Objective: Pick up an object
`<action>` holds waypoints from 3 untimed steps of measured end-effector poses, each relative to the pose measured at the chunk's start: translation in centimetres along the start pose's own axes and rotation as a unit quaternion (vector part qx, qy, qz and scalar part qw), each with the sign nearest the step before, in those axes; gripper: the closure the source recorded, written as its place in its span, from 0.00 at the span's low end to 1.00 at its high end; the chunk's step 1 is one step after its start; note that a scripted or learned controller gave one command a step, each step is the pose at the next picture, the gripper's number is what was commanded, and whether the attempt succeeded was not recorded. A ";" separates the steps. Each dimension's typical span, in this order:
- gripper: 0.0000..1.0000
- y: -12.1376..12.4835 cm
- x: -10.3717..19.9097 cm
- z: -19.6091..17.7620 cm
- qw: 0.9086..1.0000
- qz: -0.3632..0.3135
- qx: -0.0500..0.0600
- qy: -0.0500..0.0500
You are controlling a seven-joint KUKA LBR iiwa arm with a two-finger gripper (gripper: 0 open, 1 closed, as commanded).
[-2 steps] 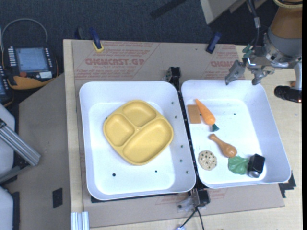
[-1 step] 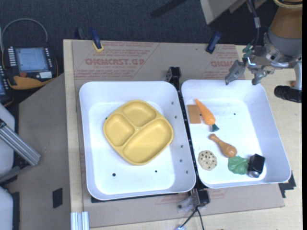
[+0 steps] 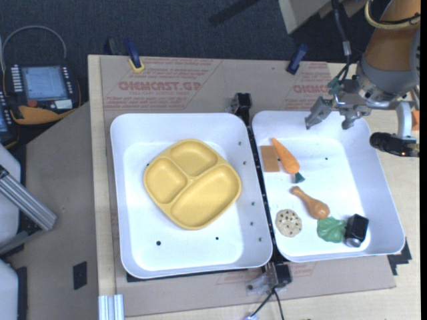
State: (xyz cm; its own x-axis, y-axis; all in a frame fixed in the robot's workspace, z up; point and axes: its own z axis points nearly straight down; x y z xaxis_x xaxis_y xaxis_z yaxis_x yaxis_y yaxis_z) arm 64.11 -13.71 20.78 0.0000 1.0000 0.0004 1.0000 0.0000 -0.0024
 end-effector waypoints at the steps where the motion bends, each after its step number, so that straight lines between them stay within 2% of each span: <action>1: 0.00 0.4 0.5 4.4 1.000 -0.001 0.001 0.000; 2: 0.00 0.9 0.9 10.5 1.000 -0.001 0.001 0.000; 3: 1.00 1.0 0.9 9.1 1.000 -0.001 -0.002 0.000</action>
State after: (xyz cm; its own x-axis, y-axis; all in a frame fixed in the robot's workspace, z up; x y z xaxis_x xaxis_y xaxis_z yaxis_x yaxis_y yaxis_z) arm 65.09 -12.82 11.66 -0.0020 1.0000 -0.0006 1.0000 0.0020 0.0012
